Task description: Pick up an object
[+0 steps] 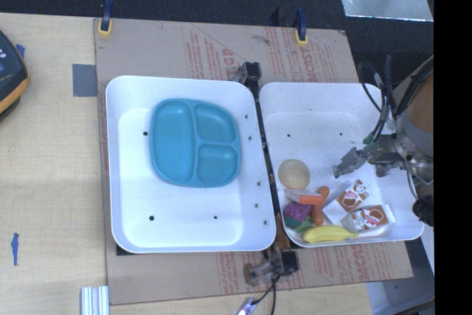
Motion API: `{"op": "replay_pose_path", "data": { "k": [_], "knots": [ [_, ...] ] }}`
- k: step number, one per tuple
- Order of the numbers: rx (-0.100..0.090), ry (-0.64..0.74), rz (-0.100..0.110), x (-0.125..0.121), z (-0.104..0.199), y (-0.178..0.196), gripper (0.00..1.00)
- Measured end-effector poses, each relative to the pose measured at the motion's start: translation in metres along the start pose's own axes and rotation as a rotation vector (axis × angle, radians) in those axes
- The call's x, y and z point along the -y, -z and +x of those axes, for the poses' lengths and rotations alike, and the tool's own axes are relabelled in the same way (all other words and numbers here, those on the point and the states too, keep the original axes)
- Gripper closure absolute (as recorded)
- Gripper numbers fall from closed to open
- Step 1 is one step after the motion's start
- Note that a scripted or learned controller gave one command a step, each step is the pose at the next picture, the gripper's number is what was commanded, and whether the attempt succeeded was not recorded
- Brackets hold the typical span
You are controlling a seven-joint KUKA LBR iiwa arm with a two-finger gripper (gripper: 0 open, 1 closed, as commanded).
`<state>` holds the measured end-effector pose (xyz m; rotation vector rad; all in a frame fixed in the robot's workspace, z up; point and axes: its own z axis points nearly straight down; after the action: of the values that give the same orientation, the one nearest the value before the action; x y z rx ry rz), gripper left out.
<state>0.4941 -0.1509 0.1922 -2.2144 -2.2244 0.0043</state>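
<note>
The right bin (310, 103) holds its objects in the near corner: a beige ball (293, 175), an orange carrot-like piece (317, 198), a purple grape bunch (297, 214), a yellow banana (330, 234) and two small printed cartons (353, 195) (366, 218). My gripper (363, 164) reaches in from the right and hovers over the bin's right side, just above the upper carton. Its two dark fingers stand apart, open, with nothing between them.
The left bin (125, 181) holds a blue divided plate (195, 142). Both bins sit on cardboard (184, 48) clamped to the wooden bench. A yellow-black device (9, 74) lies at the far left edge.
</note>
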Motion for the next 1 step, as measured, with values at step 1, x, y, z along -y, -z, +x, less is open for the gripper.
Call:
{"op": "replay_pose_path", "data": {
  "k": [1],
  "knots": [
    [0.002, 0.001, -0.008, -0.0546, 0.0488, -0.0965, 0.0]
  ]
}}
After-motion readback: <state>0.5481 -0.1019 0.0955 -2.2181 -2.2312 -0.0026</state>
